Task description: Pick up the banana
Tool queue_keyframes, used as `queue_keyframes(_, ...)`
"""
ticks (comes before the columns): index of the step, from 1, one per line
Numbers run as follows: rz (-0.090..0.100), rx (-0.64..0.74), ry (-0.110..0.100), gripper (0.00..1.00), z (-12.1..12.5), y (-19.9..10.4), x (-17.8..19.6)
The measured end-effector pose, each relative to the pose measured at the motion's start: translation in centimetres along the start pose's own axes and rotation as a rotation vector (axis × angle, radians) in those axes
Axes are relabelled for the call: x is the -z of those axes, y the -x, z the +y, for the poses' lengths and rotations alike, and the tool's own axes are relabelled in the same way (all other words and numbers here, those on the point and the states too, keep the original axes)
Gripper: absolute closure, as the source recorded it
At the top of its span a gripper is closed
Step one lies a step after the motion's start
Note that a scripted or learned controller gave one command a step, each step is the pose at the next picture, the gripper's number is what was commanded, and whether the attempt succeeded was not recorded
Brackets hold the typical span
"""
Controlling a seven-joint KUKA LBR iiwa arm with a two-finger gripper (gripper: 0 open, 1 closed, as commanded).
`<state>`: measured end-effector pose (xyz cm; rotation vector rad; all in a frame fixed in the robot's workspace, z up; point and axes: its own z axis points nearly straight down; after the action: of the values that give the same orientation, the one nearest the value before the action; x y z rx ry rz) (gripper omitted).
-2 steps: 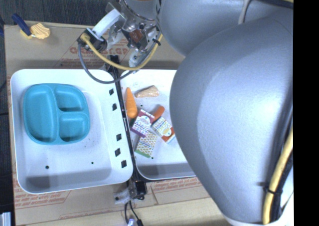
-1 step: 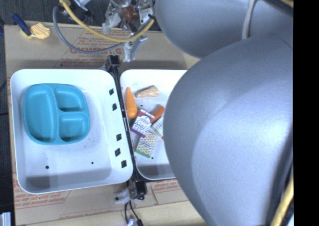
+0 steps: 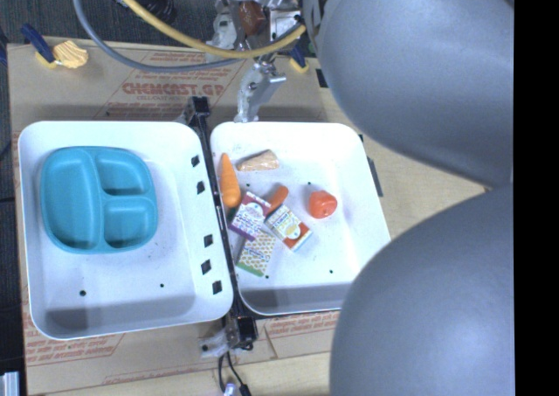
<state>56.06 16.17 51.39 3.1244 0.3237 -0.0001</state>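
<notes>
My gripper hangs over the cardboard just behind the far rim of the right bin, above its back left corner and apart from everything in it. In that bin an orange carrot lies along the left wall. A pale beige wedge rests beside the carrot's far end. A small red-orange tomato sits toward the right. Three small printed cartons cluster in the middle, with a short orange-red piece among them.
The left bin holds a blue divided tray. The arm's big grey links cover the right side of the bench and the right bin's near corner. A yellow hose loops behind. A yellow and blue clip lies at the far left.
</notes>
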Motion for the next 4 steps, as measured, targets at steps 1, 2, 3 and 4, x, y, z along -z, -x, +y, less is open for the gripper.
queue_keyframes(1, -0.006, 0.106, 0.001, 0.00, 1.0, -6.0, -8.7)
queue_keyframes(2, -0.009, 0.000, 0.000, 0.00, -4.5, -5.9, -29.8)
queue_keyframes(3, -0.008, 0.042, 0.000, 0.00, -4.0, -8.1, -39.6)
queue_keyframes(4, -0.009, 0.045, -0.002, 1.00, -4.1, -8.1, -38.5)
